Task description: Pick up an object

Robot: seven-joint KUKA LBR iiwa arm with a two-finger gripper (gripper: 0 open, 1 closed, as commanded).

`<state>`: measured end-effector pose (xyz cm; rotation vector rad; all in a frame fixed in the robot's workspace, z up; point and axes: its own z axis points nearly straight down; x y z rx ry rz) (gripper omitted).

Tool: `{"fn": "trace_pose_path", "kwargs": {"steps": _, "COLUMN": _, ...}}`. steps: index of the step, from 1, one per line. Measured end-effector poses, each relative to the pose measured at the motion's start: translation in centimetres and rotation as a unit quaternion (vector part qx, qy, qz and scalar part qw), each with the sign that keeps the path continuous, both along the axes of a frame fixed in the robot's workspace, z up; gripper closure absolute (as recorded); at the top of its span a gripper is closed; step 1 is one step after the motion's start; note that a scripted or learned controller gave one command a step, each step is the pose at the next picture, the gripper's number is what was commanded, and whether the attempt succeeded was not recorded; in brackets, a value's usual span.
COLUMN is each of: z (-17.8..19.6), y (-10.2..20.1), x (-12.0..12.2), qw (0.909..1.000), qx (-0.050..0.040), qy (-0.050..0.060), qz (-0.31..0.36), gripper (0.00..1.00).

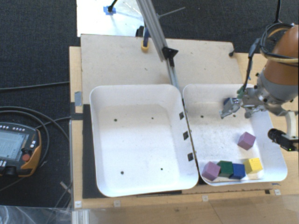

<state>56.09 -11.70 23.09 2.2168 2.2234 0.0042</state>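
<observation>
**Claw poised over the right bin, blocks waiting below**

Camera view: two white bins are seen side by side on the counter [117, 59]. The left bin [135, 139] is crossed by no arm; the right bin [205, 101] is entered from the right by the grey arm with its orange band. The claw [229, 107] is held over the bin's upper middle, and whether it is apart or together cannot be told (the tips are too small and blurred); nothing is seen clamped in it.

The blocks appear gathered toward the near rim, probably because the bin slopes that way. A lone purple block [246, 140] lies below and to the right of the claw, apart from it. Further down, a second purple block [210, 170], a green block [226, 167], a blue block [238, 171] and a yellow block [254, 164] are packed in a row, well apart from the claw.
</observation>
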Motion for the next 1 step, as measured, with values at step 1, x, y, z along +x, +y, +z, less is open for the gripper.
{"fn": "trace_pose_path", "kwargs": {"steps": 1, "z": 5.66, "y": -6.04, "x": -3.55, "qw": 1.0000, "qx": -0.0027, "qy": -0.002, "qz": -0.004, "gripper": 0.00}}
